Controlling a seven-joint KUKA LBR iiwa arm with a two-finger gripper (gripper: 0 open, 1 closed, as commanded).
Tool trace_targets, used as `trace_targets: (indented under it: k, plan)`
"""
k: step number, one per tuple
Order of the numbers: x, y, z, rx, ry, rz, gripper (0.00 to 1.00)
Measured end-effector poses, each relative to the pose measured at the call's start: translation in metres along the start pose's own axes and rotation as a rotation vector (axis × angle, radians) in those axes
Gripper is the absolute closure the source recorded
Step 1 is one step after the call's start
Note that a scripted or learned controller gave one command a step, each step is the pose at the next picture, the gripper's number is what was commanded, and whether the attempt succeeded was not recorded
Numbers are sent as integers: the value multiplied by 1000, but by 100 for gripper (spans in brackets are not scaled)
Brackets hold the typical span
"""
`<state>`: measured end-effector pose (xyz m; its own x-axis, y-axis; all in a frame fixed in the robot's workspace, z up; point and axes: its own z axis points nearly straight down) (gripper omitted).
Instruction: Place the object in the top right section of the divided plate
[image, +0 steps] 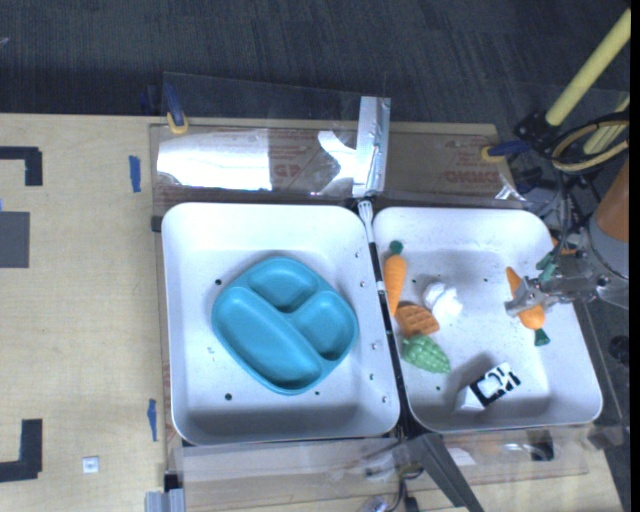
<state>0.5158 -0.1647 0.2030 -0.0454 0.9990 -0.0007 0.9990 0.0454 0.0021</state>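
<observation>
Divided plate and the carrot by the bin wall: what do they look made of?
Divided plate: looks like moulded plastic, uniform turquoise, smooth with a soft sheen, rounded compartment walls; melamine or similar can't be ruled out.
Carrot: looks like a toy, probably plastic or rubber; flat saturated orange with a plain green top and no natural texture. Too small to tell hard from soft.

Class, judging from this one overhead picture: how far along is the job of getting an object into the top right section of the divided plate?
Early stage. Done: the arm has reached into the right bin. In hand: the end effector sits at a small orange carrot near the bin's right wall; a firm hold can't be confirmed. Left: carrying it to the blue divided plate in the left bin, whose sections hold nothing yet.
</observation>
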Motion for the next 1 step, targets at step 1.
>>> trace_targets:
  k: [1]
  plan:
    - [-45, -13, -36, -1, -3, -177, 100]
